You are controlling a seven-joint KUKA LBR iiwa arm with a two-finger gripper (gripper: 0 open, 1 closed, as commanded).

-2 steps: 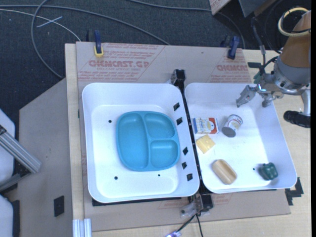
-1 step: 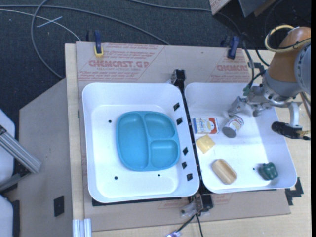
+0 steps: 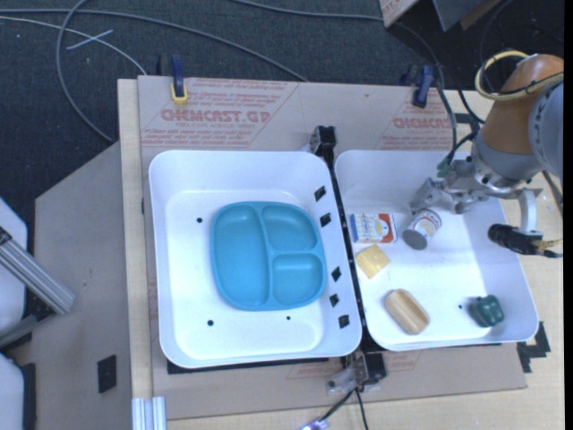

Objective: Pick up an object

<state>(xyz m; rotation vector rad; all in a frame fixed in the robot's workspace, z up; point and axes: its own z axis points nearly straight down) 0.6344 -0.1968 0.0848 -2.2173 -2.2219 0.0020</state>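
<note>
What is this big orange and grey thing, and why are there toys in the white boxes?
That is a robot arm. It reaches in from the right, and a camera above the bench looks down on it at a slant. At the arm's end is a gripper, a hand with two fingers. It hangs over the right bin, just above a small can lying on its side. I can't see it holding anything.

Also in that bin are a small box, a yellow block, a tan bread-like lump and a dark green thing. The left bin holds a blue plate with three sections.

The robot's job is to pick one thing up.
</note>
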